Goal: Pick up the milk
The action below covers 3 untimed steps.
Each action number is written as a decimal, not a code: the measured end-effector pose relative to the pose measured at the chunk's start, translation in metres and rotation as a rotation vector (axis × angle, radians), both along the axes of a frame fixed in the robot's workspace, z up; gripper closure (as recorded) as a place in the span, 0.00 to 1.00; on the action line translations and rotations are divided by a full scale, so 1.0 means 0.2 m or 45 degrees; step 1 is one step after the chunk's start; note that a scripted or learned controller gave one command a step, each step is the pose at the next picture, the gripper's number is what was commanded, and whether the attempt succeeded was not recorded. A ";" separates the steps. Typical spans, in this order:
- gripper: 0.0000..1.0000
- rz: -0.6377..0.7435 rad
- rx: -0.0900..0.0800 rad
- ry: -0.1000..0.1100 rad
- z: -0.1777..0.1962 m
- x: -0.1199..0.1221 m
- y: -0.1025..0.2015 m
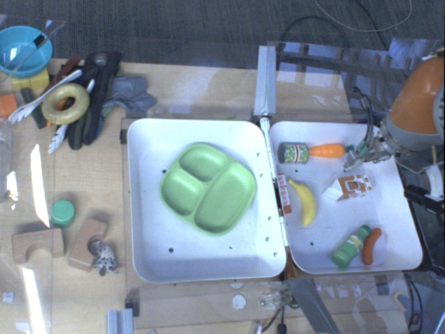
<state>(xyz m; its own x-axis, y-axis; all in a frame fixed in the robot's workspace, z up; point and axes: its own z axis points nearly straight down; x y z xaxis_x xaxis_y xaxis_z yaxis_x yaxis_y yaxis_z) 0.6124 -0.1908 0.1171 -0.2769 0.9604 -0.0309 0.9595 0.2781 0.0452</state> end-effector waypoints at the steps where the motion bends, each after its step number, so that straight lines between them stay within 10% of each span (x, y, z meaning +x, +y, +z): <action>1: 0.00 0.000 0.000 0.000 0.00 0.00 0.00; 2: 0.00 -0.023 0.019 0.048 -0.14 -0.23 -0.07; 3: 1.00 -0.021 0.016 0.034 -0.06 -0.21 -0.06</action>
<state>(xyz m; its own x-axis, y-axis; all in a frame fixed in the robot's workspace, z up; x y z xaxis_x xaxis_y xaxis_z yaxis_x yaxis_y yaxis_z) 0.5696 -0.2038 0.1042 -0.2620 0.9650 -0.0120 0.9647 0.2622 0.0231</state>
